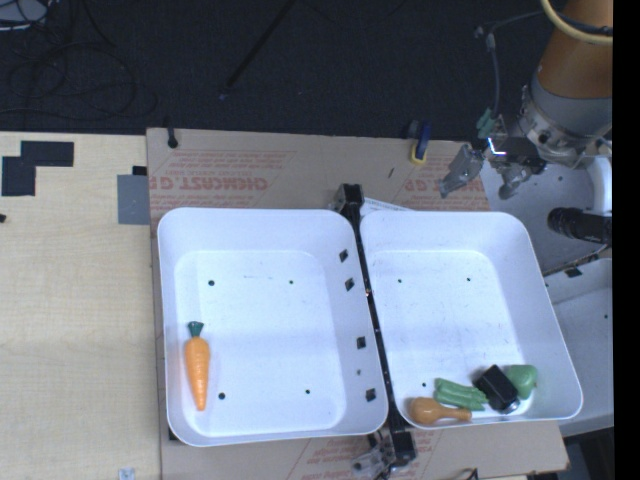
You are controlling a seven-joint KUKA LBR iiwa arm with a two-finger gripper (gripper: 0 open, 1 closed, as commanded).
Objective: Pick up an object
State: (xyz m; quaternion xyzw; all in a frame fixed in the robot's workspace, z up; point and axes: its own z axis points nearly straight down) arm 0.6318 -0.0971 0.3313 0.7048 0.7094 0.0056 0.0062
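Observation:
An orange carrot with a green top (197, 367) lies in the left bin (250, 230), near its front left corner. In the right bin (450, 228), a tan pear-shaped piece (435, 411), a green bean pod (460, 394), a black block (497, 387) and a green piece (522, 377) crowd the front right corner. My gripper (484, 175) hangs above the back edge of the right bin, far from all of them. Its two fingers are spread apart with nothing between them.
Both bins rest on a brown cardboard sheet (280, 168) over a pale wooden bench (70, 298). A black divider clip strip (362, 308) runs between the bins. A blue and yellow clamp (419, 141) sits at the cardboard's back edge.

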